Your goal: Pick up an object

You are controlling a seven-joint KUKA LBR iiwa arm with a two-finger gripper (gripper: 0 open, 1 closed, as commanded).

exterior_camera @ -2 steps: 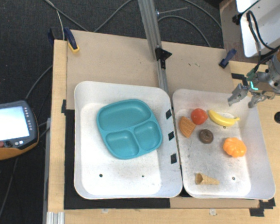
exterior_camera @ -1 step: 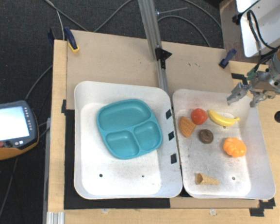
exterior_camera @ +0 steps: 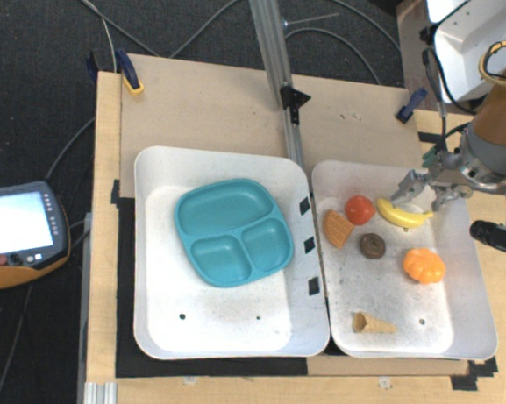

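Your gripper (exterior_camera: 426, 191): fingers spread apart, nothing between them, poised just above the banana (exterior_camera: 403, 216) at the back of the right bin (exterior_camera: 480, 324). Beside the banana you have a tomato (exterior_camera: 360, 209), waffle piece (exterior_camera: 338, 228), brown doughnut (exterior_camera: 372, 245), orange (exterior_camera: 423, 265), cone (exterior_camera: 373, 322). Left bin (exterior_camera: 150, 320): teal divided plate (exterior_camera: 232, 231).

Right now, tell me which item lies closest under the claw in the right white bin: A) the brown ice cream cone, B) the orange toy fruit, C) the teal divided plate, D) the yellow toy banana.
D: the yellow toy banana lies just below the claw at the right white bin's far end.
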